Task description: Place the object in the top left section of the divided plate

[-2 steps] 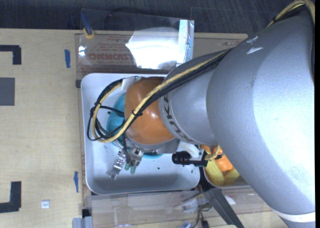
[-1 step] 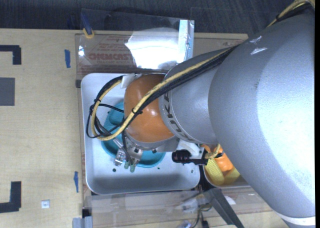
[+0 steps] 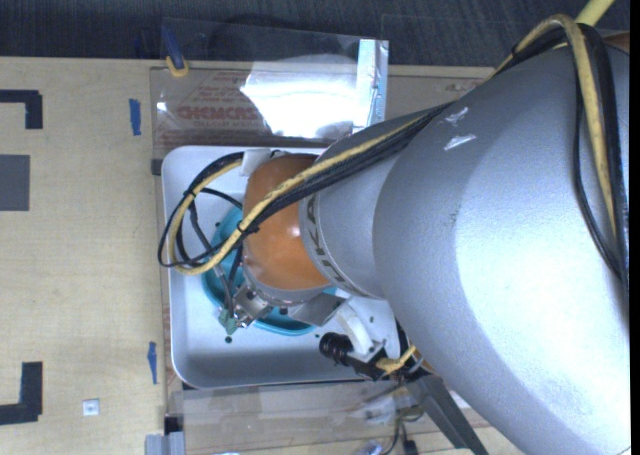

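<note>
- The wooden bench [image 3: 70, 273] fills the nine o'clock side, with black corner marks and strips of blue tape.
- A white bin [image 3: 190, 343] lies near centre; its bare floor shows at seven o'clock, the rest is covered by the arm.
- A yellow-and-black cable [image 3: 185, 228] loops over the bin's nine o'clock edge.
- The divided plate [image 3: 222, 295] shows as a thin blue arc under the wrist; its sections are hidden.
- The gripper [image 3: 238, 315] hangs over that arc, seen from above; I cannot tell whether it is parted or closed.
- The object is hidden or too unclear to place.
- The grey arm [image 3: 480, 233], orange band [image 3: 280, 233] toward centre, blocks everything from one to five o'clock.
</note>
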`<control>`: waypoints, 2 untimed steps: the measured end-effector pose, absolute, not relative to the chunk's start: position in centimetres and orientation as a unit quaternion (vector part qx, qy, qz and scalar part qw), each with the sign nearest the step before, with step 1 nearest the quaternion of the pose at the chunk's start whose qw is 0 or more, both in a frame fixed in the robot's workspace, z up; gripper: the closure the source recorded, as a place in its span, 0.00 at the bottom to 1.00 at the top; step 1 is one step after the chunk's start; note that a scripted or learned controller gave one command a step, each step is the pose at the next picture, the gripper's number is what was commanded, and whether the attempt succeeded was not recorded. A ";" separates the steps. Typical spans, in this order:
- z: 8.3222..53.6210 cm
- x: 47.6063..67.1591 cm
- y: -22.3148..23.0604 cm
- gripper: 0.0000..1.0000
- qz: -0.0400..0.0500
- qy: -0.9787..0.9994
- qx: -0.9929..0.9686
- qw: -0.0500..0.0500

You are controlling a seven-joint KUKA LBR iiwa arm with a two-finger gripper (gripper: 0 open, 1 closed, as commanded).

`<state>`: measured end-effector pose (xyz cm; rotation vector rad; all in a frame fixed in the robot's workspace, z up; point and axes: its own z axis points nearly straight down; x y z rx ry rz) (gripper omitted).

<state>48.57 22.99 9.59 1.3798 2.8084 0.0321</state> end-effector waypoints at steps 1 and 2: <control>22.6 49.8 21.8 1.00 0.000 0.884 0.467 0.000; 43.4 48.8 17.1 1.00 -0.002 0.831 0.557 0.000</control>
